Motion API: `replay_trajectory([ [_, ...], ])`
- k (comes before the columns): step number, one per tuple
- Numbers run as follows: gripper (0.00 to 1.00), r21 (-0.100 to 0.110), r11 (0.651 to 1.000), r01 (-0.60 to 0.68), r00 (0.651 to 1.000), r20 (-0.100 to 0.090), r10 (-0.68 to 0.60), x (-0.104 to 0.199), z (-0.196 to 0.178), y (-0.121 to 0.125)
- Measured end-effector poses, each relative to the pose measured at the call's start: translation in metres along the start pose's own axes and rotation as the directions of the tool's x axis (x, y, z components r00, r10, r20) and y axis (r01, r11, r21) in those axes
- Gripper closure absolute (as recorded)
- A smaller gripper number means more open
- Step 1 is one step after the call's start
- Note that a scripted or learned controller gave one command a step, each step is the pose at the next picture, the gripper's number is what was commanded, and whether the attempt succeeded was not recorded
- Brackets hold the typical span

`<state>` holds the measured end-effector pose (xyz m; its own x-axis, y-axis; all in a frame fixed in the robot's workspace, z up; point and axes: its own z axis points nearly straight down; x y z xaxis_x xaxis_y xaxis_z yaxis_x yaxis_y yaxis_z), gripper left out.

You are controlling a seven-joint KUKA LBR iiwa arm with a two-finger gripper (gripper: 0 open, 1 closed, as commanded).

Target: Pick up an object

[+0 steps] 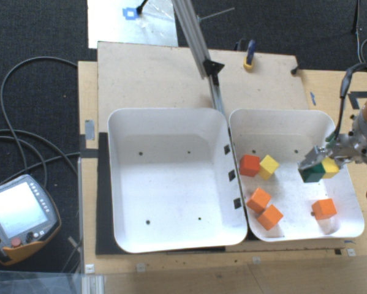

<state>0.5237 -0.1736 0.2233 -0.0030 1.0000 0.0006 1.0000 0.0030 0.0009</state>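
Where the right bin (293,124) meets its far wall, the gripper (315,162) sits over a green block (310,174) (yellow block (330,168) alongside); finger state: cannot tell.

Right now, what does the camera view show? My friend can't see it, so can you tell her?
A robot gripper reaches in from the right over the right bin, at a green block and a yellow block. That bin also holds a red block, another yellow block and three orange blocks. The left bin sits beside it.
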Motion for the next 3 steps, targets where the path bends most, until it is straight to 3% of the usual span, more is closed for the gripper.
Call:
replay_trajectory([
  [1, 1.00, -0.002, 1.000, 0.004, 1.000, 0.000, -0.004, 0.000, -0.011, 0.001],
  [2, 1.00, 0.002, 1.000, 0.011, 1.000, -0.003, -0.011, 0.082, 0.017, 0.032],
  [3, 1.00, -0.004, 1.000, 0.012, 1.000, -0.003, -0.012, 0.163, -0.009, 0.077],
])
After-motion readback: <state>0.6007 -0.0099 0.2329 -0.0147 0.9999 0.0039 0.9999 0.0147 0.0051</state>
